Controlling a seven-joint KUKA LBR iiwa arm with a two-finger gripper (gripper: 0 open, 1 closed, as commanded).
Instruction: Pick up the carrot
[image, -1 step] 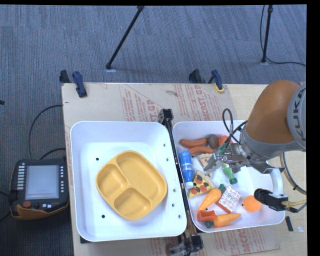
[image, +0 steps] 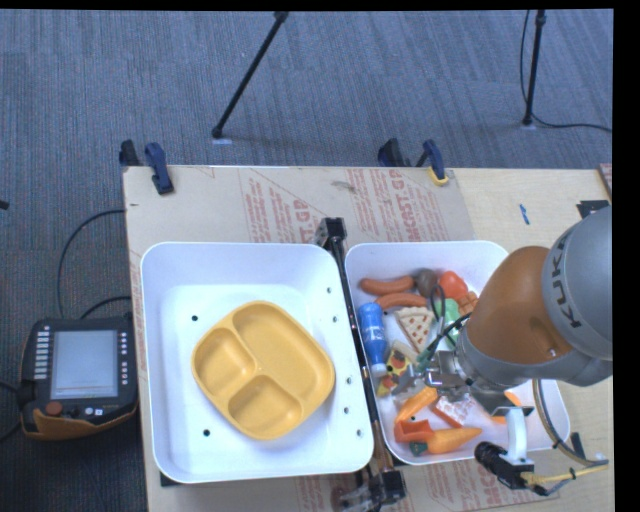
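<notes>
Orange tapered plastic carrot (image: 455, 438) is lying in lower right of frame, at near edge of right white bin (image: 490, 249), long axis running approx left-right w/ tip pointing right. Gripper (image: 440, 378) is hanging just above-left of it, amid mixed toy food; can't tell jaw state. Yellow divided plate (image: 262, 369) is sitting in left white bin (image: 165, 300).

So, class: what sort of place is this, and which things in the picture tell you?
Probably a robotics lab or test cell. A grey and orange arm reaches over two white bins, a teach pendant lies on the carpet, and clamps hold the bench board.
</notes>
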